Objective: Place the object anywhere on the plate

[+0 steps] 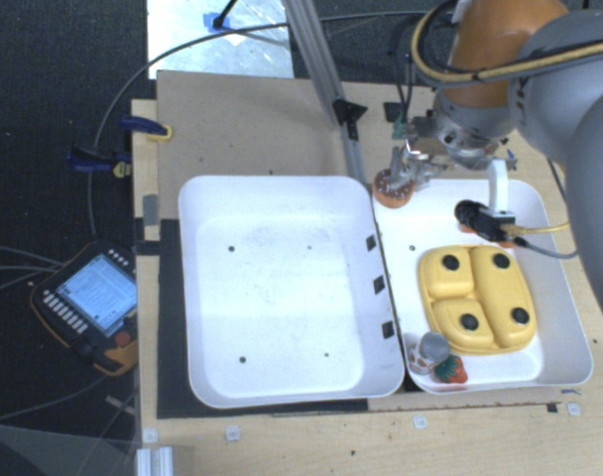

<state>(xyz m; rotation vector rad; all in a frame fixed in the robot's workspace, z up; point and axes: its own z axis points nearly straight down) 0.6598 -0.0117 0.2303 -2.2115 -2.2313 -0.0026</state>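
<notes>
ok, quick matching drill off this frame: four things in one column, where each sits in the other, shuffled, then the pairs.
Things:
1. yellow plate
2. tool
3. small brown object
4. small grey and red items

Places:
A. near left corner of the right bin
B. far left corner of the right bin, at the tool's tip
C. middle of the right bin, divided into compartments
D. above the right bin's far left corner, below the orange band

Pairs: 1-C, 2-D, 3-B, 4-A
</notes>
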